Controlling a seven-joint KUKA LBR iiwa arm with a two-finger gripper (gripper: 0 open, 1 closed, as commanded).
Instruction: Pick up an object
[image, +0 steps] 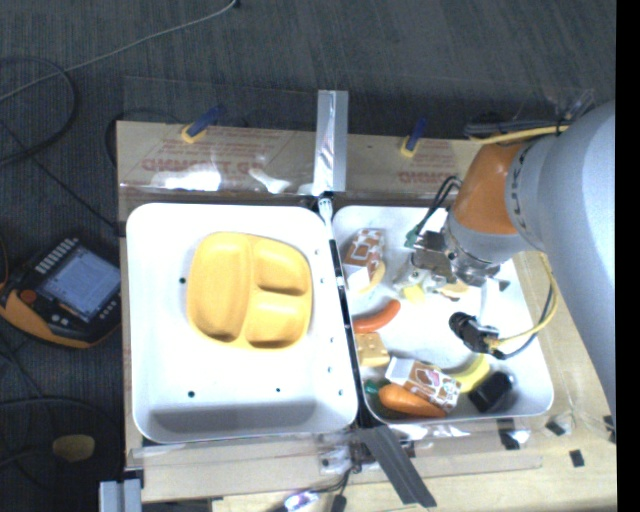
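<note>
The arm's wrist, grey with an orange band, reaches into the right bin (520, 395) from the right, and my gripper (432, 275) hangs low over the bin's upper middle. Just below and left of it lie a small yellow piece (414, 293) and a red-orange sausage-like toy (376, 316). A brown-and-white packet (365, 248) lies at the bin's upper left. Near the front edge lie a carrot (408, 402), a patterned packet (430, 382), a yellow banana-like piece (470, 372) and a black object (490, 391).
The left bin (160, 400) holds a yellow divided tray (250, 289). A black cable (505, 340) loops beside the wrist over the right bin. A metal post (331, 140) stands behind the divider between bins. A handheld device (68, 290) lies on the floor at left.
</note>
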